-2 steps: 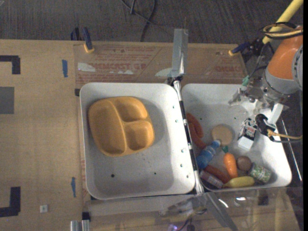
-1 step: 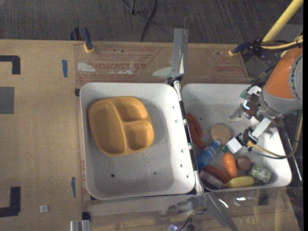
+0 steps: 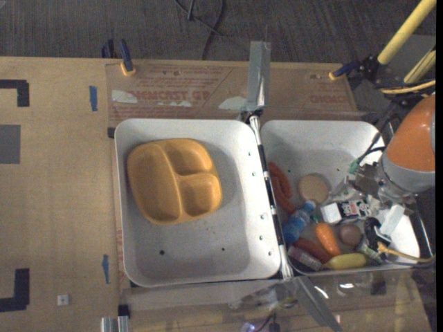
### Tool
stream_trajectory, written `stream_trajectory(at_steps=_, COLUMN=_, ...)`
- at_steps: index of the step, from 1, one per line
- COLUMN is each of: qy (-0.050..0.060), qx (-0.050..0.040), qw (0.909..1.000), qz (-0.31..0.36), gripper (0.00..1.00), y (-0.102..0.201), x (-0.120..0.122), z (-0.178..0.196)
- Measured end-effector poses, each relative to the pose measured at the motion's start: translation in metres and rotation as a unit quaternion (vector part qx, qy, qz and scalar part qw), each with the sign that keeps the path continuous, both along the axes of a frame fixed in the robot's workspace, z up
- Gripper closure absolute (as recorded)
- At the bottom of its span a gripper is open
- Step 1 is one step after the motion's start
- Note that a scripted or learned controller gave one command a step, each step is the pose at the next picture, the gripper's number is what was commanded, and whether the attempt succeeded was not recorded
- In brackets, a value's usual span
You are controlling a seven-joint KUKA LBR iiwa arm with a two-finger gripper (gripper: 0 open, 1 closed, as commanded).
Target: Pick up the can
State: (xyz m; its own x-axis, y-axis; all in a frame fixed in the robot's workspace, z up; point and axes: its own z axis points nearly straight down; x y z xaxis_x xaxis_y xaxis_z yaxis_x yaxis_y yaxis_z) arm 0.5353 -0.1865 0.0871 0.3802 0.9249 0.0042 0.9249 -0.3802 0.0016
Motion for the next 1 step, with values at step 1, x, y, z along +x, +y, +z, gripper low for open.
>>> stream_trajectory(at_steps=1, qy=-0.003, qx=-0.0011, qw=1.0000, qz=-0.001, gripper=1.00, y=-0.0007, x=0.0017, z=0.0107)
